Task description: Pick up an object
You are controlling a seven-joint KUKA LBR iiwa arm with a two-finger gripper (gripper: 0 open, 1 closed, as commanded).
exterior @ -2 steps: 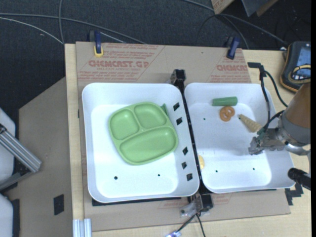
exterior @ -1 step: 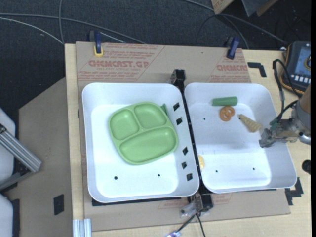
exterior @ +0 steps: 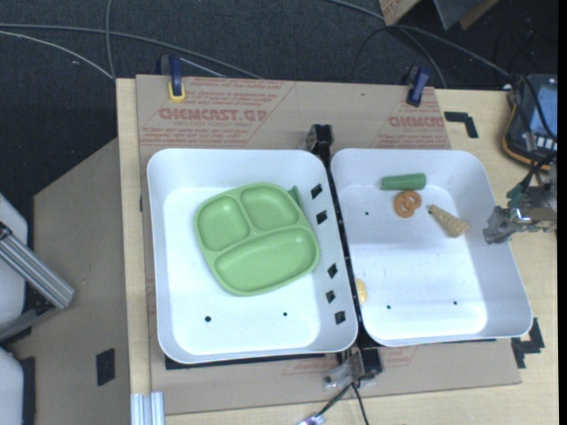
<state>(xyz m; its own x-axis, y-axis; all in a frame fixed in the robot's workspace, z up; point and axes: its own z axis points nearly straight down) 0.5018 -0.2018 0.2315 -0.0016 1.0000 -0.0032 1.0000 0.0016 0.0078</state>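
Observation:
The right bin (exterior: 496,301) holds a green cylinder (exterior: 403,181) at the back. Just in front of it lies an orange ring-shaped piece (exterior: 407,204), and a tan cone (exterior: 448,221) lies to the right of that. A small yellow item (exterior: 361,292) sits at this bin's left wall. My gripper (exterior: 499,227) shows as a small grey metal shape at the right bin's right rim. It is to the right of the cone and apart from it. Nothing is visibly held.
The left bin (exterior: 177,308) holds a green divided plate (exterior: 257,237). A black divider with clips (exterior: 330,237) runs between the bins. Blue clamps (exterior: 176,80) pin the cardboard at the back. Cables cross the dark floor behind the bench.

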